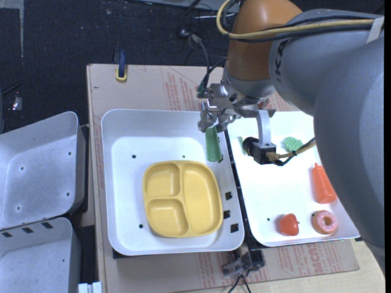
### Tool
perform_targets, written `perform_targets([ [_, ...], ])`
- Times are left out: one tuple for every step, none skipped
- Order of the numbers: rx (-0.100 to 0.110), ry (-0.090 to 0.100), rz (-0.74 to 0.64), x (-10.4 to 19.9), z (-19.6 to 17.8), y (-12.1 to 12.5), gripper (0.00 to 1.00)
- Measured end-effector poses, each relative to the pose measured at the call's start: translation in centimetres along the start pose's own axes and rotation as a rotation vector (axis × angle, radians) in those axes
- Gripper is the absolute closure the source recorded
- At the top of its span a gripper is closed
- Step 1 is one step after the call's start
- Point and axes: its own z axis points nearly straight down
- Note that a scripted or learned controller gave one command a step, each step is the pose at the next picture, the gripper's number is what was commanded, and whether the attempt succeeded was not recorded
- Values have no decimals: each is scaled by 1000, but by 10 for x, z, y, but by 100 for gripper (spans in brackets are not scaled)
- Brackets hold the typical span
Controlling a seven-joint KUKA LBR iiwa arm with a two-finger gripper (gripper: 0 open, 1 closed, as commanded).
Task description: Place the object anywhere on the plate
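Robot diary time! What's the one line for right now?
gripper: over left bin, shut on green stick | plate: yellow, nothing on it | right bin: carrot, donut, tomato

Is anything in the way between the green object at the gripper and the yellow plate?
Nothing visible. The green object hangs at the gripper, just above the plate's upper right rim, with bare white bin floor between.

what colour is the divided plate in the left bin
Yellow; the plate shows best in the camera view.
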Motion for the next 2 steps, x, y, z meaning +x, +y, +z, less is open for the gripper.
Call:
perform_targets([
  [3, -1, 2, 22, 14, 5, 100],
  [2, -2, 4, 21, 14, 5, 0],
])
